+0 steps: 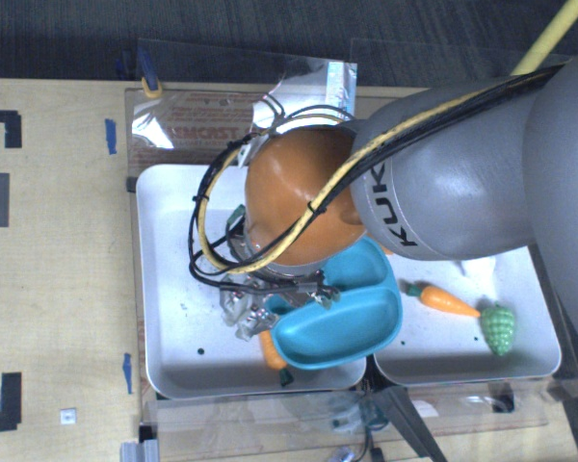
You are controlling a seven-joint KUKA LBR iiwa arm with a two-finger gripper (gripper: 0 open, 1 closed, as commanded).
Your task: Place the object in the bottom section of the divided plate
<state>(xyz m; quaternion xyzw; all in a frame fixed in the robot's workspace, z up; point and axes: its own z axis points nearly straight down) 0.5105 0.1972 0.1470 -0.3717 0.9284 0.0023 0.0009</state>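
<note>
On the left of the bench [48,287], bare pale wood carries a few black markings and small strips of blue tape, and next to it comes the left white bin [169,287], whose floor shows open white along its left side. Over the middle of this bin hangs the arm's orange band [294,195], with black and yellow cables [204,234] looping out from it to the left and back under the wrist. Beneath the band the metal gripper [249,318] points down toward the bin floor, just left of a blue divided plate [342,320]; whether its fingers are spread or closed cannot be told, since the wrist and cables hide most of them. A small orange object [271,351] lies on the bin floor right below the gripper, touching or nearly touching the plate's lower left rim, outside the plate and not in any of its sections. The plate sits tilted at the bin's right end, its near section a wide shallow bowl of blue. Further right, the grey arm [472,171] fills the upper part of the view above the right white bin [462,359], where a toy carrot [443,301] lies beside a green knobbly piece [498,328] close to its tip.
</note>
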